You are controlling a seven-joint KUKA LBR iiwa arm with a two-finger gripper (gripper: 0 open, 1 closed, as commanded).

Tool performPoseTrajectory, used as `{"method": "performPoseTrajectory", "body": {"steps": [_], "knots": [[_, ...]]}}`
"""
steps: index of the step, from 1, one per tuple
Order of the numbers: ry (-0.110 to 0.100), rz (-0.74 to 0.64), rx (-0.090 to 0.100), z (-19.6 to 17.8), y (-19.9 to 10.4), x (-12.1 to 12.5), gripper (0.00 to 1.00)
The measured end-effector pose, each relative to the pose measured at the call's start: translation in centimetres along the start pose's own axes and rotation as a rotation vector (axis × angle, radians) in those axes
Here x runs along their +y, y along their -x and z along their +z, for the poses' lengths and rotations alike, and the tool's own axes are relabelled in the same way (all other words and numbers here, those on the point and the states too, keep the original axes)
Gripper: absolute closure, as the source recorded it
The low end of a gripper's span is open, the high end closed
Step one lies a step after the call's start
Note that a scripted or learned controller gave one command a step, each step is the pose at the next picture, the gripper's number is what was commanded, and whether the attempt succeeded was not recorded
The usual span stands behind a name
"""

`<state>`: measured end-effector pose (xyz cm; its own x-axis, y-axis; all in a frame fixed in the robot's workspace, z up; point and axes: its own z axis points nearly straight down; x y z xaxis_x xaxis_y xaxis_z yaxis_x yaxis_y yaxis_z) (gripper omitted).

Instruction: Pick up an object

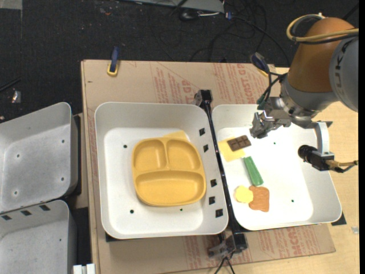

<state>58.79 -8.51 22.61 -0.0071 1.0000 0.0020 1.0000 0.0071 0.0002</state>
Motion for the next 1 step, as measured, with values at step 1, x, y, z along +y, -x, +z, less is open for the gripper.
{"method": "performPoseTrajectory", "body": {"steps": [1], "knots": [[-0.003,0.0,0.0,0.94,-5.17,-2.17,1.0]]}}
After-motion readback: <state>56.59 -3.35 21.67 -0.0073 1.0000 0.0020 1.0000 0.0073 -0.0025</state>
